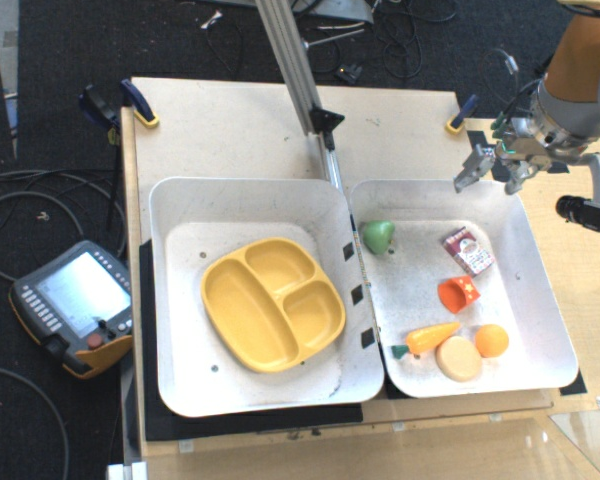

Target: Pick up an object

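- I read my gripper [492,171] hovering over the right bin's [540,268] far rim, jaws apart, gripping nothing.
- Nothing lifted yet; the toy pear [379,235], carrot [432,337] and the rest lie in that bin.

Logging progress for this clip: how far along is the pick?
Nothing looks done yet. The gripper hangs above the far edge of the right bin, with no object between its fingers. The green pear, red-and-white packet, orange cup, carrot, orange and tan round piece all lie in that bin. Left: descend, grasp, lift.
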Motion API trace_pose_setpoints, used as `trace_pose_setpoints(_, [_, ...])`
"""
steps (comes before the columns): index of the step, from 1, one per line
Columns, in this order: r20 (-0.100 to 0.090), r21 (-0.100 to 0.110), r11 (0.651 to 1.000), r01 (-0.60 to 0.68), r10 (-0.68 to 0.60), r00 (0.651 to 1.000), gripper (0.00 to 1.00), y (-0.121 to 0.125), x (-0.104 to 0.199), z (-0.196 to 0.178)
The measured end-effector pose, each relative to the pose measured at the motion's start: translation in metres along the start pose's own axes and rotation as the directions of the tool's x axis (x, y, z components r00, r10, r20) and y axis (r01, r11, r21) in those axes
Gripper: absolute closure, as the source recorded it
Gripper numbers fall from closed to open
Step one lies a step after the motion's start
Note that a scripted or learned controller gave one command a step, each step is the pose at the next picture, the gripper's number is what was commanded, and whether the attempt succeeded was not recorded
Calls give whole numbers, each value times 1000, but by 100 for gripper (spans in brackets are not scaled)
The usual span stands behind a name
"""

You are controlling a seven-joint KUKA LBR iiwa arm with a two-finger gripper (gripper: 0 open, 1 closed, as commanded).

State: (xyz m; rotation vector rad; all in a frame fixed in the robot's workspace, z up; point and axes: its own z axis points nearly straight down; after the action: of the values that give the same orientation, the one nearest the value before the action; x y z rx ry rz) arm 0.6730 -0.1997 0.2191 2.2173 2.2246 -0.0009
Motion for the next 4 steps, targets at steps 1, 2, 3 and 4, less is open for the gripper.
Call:
trace_pose_setpoints(1, [1, 0, 1000, 0, 0, 1000, 0, 0, 0, 0])
trace_pose_setpoints(2, [-1, 5, 1000, -3, 3, 1000, 0, -1, -3, 64])
trace_pose_setpoints(3, [-2, 6, 1000, -1, 1, 1000, 0, -6, 1, 127])
trace_pose_setpoints(4, [0, 1, 1000, -1, 1, 1000, 0, -6, 1, 124])
